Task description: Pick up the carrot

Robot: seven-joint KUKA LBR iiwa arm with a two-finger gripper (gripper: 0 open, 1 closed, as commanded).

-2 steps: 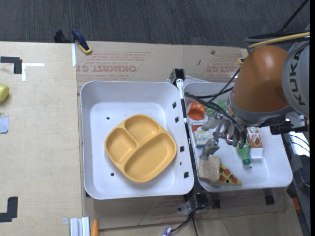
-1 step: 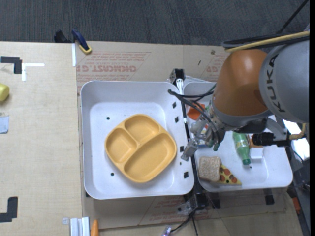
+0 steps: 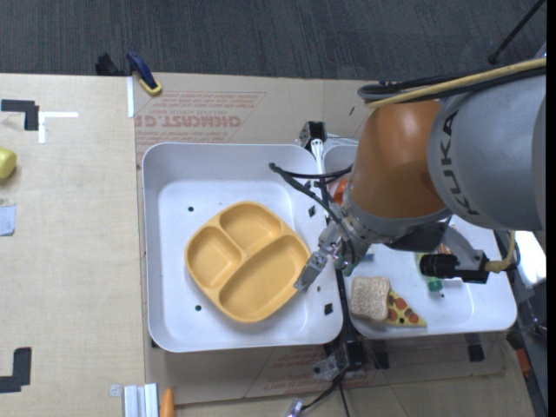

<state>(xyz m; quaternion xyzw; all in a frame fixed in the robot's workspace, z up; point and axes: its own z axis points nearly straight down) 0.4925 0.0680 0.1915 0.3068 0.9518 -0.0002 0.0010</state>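
Note:
A small orange patch (image 3: 443,251) peeks out from under the arm in the right bin (image 3: 491,313); it may be the carrot, and most of it is hidden. Another reddish-orange bit (image 3: 340,187) shows at the arm's left edge near the bin's back. My gripper (image 3: 323,264) hangs low over the divide between the two bins, just right of the yellow plate (image 3: 248,263), with nothing visibly held. The arm's big orange and grey body (image 3: 408,163) covers much of the right bin.
The yellow three-part plate lies in the left bin (image 3: 156,233). A bread slice (image 3: 370,296), a pizza slice (image 3: 405,312) and a small green item (image 3: 433,286) lie at the right bin's front. A yellow object (image 3: 5,163) sits on the bench far left.

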